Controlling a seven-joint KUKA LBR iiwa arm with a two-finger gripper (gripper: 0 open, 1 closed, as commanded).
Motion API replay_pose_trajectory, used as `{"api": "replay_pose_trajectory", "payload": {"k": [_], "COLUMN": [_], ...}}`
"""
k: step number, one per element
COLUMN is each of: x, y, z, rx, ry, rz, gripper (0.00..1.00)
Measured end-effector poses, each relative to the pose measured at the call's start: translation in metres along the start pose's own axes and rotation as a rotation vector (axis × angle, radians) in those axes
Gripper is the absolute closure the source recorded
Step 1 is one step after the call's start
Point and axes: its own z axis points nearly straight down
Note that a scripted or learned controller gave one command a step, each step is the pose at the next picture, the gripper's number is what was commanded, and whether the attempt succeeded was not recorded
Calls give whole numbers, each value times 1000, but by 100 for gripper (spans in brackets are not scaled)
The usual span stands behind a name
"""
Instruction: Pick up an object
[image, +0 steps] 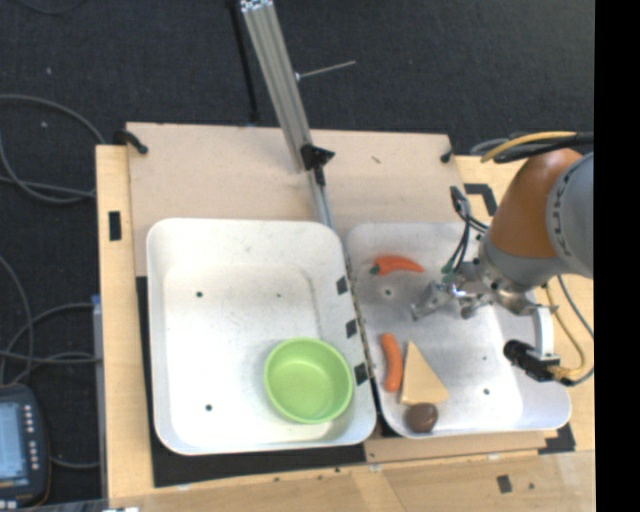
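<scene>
camera view looks down on the right bin (520, 405), where the objects lie: an orange carrot-like piece (397, 265) near the bin's 11 o'clock corner, a second orange piece (392, 362) at 8 o'clock, a tan wedge (421, 377) touching it, and a dark brown lump (421, 417) just below at 7 o'clock. hand (440, 298) hangs over the bin's middle, at 4 o'clock of the upper piece; whether it is open or closed, i cannot tell. a green bowl (308, 379) sits in the left bin (215, 270) on the surface (220, 160).
</scene>
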Motion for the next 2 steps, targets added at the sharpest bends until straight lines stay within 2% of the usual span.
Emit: {"api": "replay_pose_trajectory", "payload": {"k": [1, 2], "x": [-1, -2], "y": [3, 3], "z": [-15, -80], "rx": [-9, -14], "ry": [1, 0], "rz": [5, -3], "gripper": [100, 100]}}
